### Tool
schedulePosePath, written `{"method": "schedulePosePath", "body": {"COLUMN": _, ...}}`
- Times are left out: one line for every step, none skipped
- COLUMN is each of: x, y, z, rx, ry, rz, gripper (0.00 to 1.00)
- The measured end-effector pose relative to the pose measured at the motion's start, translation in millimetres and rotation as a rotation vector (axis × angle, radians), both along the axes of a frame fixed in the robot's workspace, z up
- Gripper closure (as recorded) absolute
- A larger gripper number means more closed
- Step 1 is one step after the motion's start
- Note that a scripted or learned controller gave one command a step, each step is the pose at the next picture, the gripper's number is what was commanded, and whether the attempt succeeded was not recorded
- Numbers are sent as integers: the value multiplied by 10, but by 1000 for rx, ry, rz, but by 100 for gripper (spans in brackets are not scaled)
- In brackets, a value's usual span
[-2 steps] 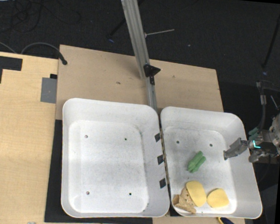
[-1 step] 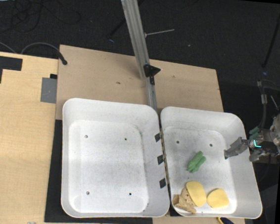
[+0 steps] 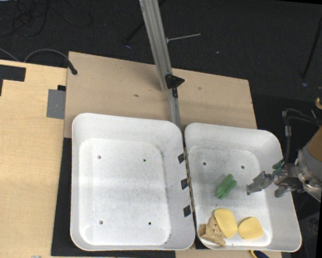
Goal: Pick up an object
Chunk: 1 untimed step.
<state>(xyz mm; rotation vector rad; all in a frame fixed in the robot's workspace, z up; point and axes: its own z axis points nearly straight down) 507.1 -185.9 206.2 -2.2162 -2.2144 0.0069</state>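
Several small objects lie in the right bin (image 3: 235, 134). A green piece (image 3: 226, 185) rests near its middle. Toward the front sit a yellow block (image 3: 225, 223), a rounder yellow piece (image 3: 250, 228) and a tan crumbly piece (image 3: 213, 234) at the front left corner. My gripper (image 3: 269, 186) hangs over the bin's right side, to the right of the green piece and above the yellow ones. Its two fingers stand apart, open, with nothing between them.
The left bin (image 3: 85, 146) lies beside the right one, joined by black clips along the shared edge. A grey metal rail (image 3: 158, 45) slants up from the bins' back. The wooden bench extends to the left.
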Motion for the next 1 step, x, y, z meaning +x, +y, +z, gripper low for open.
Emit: {"method": "schedulePosePath", "body": {"x": -11, "y": 74, "z": -626, "rx": 1, "ry": 0, "rz": 0, "gripper": 0}}
